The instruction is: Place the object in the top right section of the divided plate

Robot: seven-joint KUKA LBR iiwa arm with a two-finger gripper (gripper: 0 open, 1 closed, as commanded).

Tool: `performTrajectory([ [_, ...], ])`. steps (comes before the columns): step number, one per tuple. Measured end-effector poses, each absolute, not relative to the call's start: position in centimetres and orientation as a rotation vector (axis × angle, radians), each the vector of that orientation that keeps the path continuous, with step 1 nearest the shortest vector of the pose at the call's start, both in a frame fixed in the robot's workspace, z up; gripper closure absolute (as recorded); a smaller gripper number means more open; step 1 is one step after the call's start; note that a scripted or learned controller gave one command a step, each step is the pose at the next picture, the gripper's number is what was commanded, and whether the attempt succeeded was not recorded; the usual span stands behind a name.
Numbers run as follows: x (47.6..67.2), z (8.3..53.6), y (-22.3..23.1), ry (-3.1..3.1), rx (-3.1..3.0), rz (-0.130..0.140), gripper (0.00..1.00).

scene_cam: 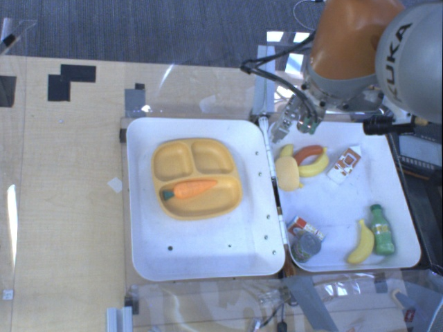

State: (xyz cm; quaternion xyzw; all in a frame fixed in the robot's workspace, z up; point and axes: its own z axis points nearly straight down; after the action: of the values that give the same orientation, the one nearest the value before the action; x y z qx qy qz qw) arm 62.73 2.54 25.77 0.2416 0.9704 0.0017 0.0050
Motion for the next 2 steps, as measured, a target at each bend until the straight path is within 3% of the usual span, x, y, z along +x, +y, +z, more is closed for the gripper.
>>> performTrajectory([
  [1,61.0,21.5,4.6,3.116,0.352,0.004,1.00],
  [2,60.3,20.5,10.6,3.133,0.152,0.004,1.00],
])
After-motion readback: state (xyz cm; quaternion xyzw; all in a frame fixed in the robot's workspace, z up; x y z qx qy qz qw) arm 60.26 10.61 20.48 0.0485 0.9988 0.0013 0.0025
